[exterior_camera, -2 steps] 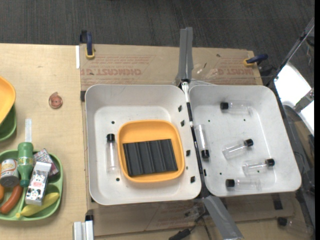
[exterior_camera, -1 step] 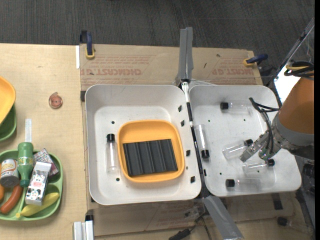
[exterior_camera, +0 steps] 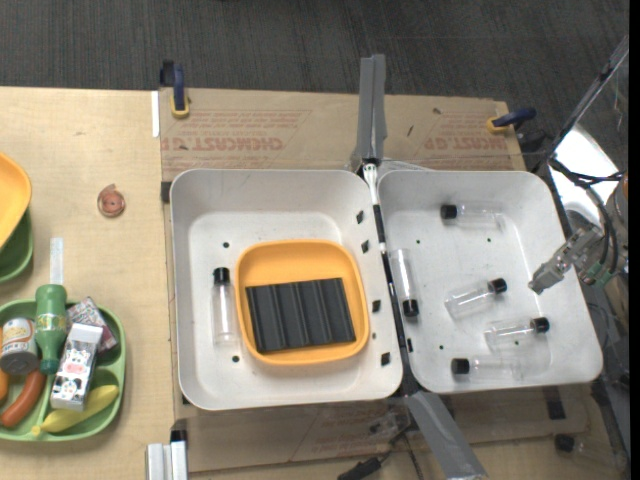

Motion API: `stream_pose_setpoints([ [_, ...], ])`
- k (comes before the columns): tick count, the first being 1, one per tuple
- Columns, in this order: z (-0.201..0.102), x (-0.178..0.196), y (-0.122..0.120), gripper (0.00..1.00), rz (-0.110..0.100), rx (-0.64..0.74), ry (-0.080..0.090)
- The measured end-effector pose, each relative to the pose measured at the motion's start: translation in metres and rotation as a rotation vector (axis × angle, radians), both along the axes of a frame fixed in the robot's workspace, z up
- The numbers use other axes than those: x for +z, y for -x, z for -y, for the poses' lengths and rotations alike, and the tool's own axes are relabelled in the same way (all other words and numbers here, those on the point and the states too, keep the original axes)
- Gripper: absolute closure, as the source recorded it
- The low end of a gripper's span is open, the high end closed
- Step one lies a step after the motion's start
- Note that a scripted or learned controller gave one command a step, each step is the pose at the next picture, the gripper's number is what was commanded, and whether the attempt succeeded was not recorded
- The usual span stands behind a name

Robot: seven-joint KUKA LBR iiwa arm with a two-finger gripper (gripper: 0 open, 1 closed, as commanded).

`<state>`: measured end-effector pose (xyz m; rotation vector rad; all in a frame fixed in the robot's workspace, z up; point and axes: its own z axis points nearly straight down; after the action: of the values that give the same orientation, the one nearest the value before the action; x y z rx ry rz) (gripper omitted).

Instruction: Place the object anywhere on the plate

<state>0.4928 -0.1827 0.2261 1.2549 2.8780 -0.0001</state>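
I count six clear vials with black caps. The nearest one to the gripper is the vial (exterior_camera: 472, 298) lying tilted in the middle of the right bin (exterior_camera: 430, 193), cap pointing up and right; it sits to the left of the gripper (exterior_camera: 548, 278), apart from it, not between the fingers. Just below that, another vial (exterior_camera: 517, 332) lies lower in the same bin, cap toward the right wall, below and slightly left of the gripper. A third vial (exterior_camera: 472, 213) rests near the bin's top, a fourth vial (exterior_camera: 490, 368) along the bottom edge, and a fifth vial (exterior_camera: 404, 280) lies upright in the picture against the bin's left wall, cap at the lower end.

The gripper hangs at the right bin's right edge, pointing down and left into the bin. I see nothing held in it, but from this angle I cannot tell how far apart the jaws stand; the tip is small and blurs against the bin's rim.

The plate (exterior_camera: 300, 258) is orange, sitting in the middle of the left bin (exterior_camera: 200, 208), well apart from the gripper. A dark ribbed block (exterior_camera: 301, 314) lies on it, covering most of its lower half. The sixth vial (exterior_camera: 223, 306) lies in the left bin just beside the plate's left rim, cap at the top, off the plate.

On the bench to the far left, a green tray (exterior_camera: 105, 400) holds toy food and a small green bottle (exterior_camera: 50, 328).
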Motion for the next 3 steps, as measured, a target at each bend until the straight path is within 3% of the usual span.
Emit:
stream_pose_setpoints([
  [1,0.028,0.07,-0.102,1.0,0.002,0.225,0.001],
  [2,0.039,0.138,-0.149,1.0,0.004,0.405,0.003],
  [3,0.039,0.186,-0.092,1.0,0.002,0.607,0.002],
])
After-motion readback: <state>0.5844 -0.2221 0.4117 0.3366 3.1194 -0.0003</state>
